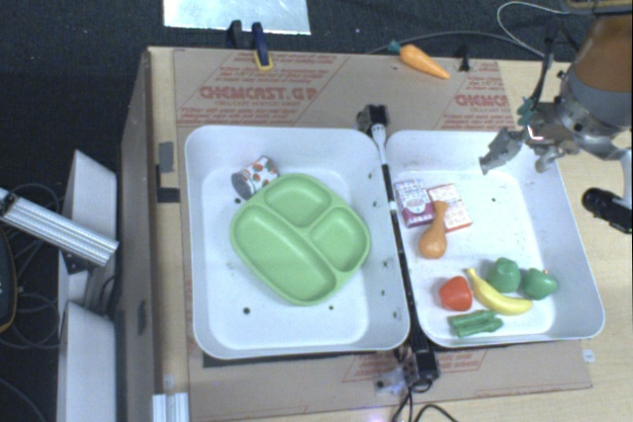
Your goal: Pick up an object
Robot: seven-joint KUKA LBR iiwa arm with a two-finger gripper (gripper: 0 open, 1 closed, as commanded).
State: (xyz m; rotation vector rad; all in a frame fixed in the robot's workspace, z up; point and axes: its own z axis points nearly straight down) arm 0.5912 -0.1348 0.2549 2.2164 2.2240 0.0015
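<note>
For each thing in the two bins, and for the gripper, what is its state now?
gripper: above the right bin's far edge, holding nothing
green divided plate: flat in left bin
small can: lying on its side
banana: lying in right bin, between tomato and green pepper

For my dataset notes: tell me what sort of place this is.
Probably a robotics lab's grasping test bench: two white bins on a cardboard-covered bench, toy food such as a plastic banana, and a robot arm reaching in.

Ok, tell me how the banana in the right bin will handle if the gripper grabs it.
The banana looks like smooth toy plastic, so probably light, stiff and slippery. Its curve may let it pivot between fingers. It touches the green pepper, which would likely shift.
</note>
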